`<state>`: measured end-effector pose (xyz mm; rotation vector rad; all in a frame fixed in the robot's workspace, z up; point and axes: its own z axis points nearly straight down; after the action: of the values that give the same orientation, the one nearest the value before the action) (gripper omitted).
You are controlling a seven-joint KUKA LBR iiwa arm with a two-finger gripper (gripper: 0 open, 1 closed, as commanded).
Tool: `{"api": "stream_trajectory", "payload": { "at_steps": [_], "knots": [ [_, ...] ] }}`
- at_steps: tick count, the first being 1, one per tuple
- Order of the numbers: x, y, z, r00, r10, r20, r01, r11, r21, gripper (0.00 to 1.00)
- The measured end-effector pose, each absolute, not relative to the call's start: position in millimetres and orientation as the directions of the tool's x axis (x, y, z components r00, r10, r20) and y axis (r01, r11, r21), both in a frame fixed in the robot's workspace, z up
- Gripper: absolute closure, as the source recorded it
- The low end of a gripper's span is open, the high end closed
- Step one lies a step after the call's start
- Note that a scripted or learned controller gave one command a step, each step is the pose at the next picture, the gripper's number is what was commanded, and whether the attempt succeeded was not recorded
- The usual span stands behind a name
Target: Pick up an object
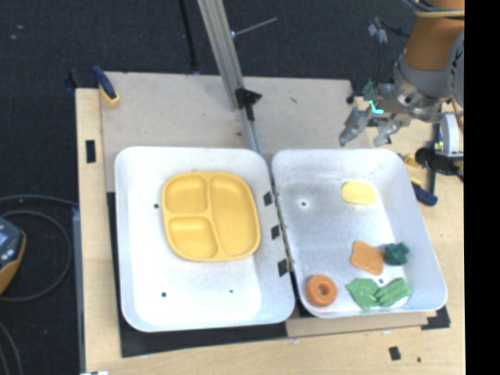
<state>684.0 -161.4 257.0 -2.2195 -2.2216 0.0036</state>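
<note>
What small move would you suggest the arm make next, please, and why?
Probably bring the gripper forward over the right white bin toward the pale yellow oval piece: the gripper sits beyond the bin's far rim, holding nothing visible, and that piece lies nearest, apart from the others.

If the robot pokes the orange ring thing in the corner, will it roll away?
Probably not. The orange ring lies flat in the right bin, so a poke would likely slide it rather than roll it. It sits near the bin's wall and close to the green piece, which may stop it. Its rounded rim could slip from the gripper.
</note>
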Motion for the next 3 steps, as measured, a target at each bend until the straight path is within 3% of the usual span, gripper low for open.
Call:
{"api": "stream_trajectory", "payload": {
  "at_steps": [1,3],
  "knots": [
    [684.9,-161.3,259.6,-0.002,1.000,-0.002,1.000,0.002,0.002,0.00],
    [678.6,-173.4,139.3,0.002,1.000,-0.001,1.000,-0.002,-0.003,0.00]
  ]
}}
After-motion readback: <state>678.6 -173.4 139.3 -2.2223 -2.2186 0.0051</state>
